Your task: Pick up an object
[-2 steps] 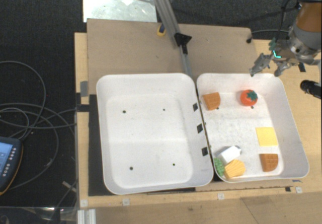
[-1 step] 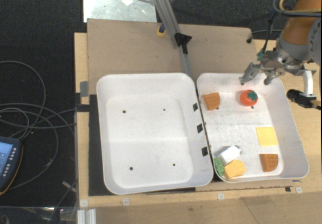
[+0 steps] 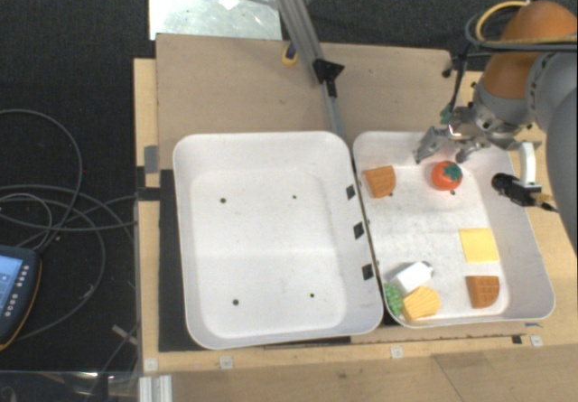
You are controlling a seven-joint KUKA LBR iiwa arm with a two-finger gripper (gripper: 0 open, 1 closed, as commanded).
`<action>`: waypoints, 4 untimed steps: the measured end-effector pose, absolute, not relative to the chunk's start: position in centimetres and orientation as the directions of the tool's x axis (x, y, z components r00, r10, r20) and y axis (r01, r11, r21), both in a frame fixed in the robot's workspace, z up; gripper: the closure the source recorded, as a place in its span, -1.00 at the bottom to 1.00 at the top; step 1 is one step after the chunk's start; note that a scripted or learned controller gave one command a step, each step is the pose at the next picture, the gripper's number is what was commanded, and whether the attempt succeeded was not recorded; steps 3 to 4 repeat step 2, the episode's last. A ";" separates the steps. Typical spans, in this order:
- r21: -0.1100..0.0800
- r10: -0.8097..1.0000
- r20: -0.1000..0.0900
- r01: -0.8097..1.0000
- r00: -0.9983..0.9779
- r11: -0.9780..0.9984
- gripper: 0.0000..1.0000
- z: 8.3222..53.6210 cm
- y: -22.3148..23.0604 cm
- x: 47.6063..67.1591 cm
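Observation:
My gripper (image 3: 449, 151) hangs over the far part of the right bin (image 3: 535, 251), fingers spread open and pointing down. Just below its fingertips lies a red tomato-like ball (image 3: 446, 175), with nothing held between the fingers. An orange wedge (image 3: 380, 181) sits near the bin's left wall. A yellow square block (image 3: 478, 245) and an orange-brown block (image 3: 483, 291) lie toward the near right. At the near left corner sit a white piece (image 3: 414, 275), a yellow-orange piece (image 3: 422, 303) and a green item (image 3: 394, 299).
The left bin (image 3: 194, 156) sits beside the right one, with black clips (image 3: 358, 229) along the shared wall. A grey pole (image 3: 298, 16) slants in from the back. Cables and a tablet (image 3: 16, 287) lie on the floor at left.

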State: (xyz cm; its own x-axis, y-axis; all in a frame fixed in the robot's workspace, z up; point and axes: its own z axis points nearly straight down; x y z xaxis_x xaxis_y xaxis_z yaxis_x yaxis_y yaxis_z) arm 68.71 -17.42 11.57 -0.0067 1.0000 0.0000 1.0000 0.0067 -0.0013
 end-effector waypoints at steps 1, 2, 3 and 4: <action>-0.003 1.000 -0.001 1.000 -0.006 0.006 -1.00 9.0 -17.4 68.7; 0.002 1.000 -0.003 1.000 -0.010 0.010 1.00 10.3 -17.4 68.9; 0.002 1.000 -0.003 1.000 -0.010 0.010 1.00 10.3 -17.4 68.9; 0.002 1.000 -0.003 1.000 -0.010 0.010 1.00 10.3 -17.4 68.9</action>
